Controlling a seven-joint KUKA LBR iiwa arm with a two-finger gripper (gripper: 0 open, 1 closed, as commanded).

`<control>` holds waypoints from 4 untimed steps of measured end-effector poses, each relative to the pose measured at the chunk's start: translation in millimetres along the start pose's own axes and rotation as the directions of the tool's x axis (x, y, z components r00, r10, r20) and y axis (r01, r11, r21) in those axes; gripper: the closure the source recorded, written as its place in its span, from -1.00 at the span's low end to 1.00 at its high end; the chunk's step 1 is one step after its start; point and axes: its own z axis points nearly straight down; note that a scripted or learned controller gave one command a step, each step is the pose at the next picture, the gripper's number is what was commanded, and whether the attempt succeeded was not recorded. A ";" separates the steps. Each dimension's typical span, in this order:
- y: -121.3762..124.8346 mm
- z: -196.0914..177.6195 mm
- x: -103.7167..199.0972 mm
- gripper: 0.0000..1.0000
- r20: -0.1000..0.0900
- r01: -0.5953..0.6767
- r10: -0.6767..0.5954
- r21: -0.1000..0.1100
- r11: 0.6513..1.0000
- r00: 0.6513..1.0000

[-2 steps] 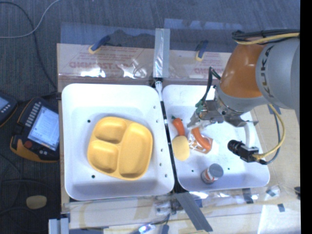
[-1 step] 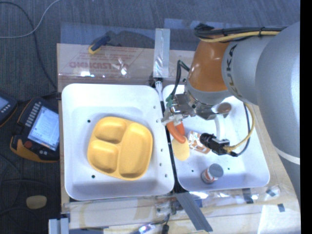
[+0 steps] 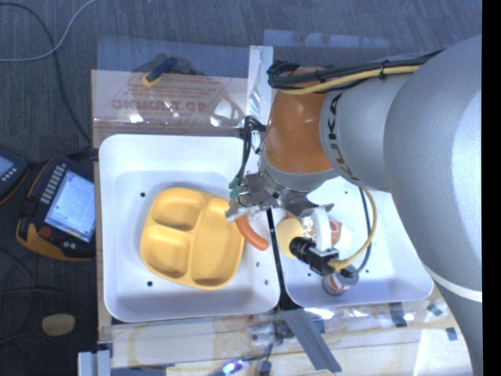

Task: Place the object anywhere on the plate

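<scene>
We see two bins side by side on the tabletop (image 3: 188,331). The plate (image 3: 192,237) lies in the left bin (image 3: 117,210), toward its middle. A carrot-shaped object (image 3: 252,233) sits just right of the plate's right edge, at the wall between the bins. The arm (image 3: 376,116) reaches in from the right, above the right bin (image 3: 399,276); its wrist hangs over the divide. A few small objects (image 3: 333,233) lie in the right bin, partly hidden by the arm. A handheld controller (image 3: 59,206) rests on the floor left of the left bin.
</scene>
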 end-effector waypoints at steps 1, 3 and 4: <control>0.0 0.0 -0.4 -1.00 0.000 -0.001 0.001 0.000 1.000 1.000; 0.1 -8.0 -0.2 -1.00 0.000 0.000 0.000 0.003 1.000 1.000; 0.4 -16.1 -0.1 1.00 0.000 0.001 -0.001 0.005 1.000 1.000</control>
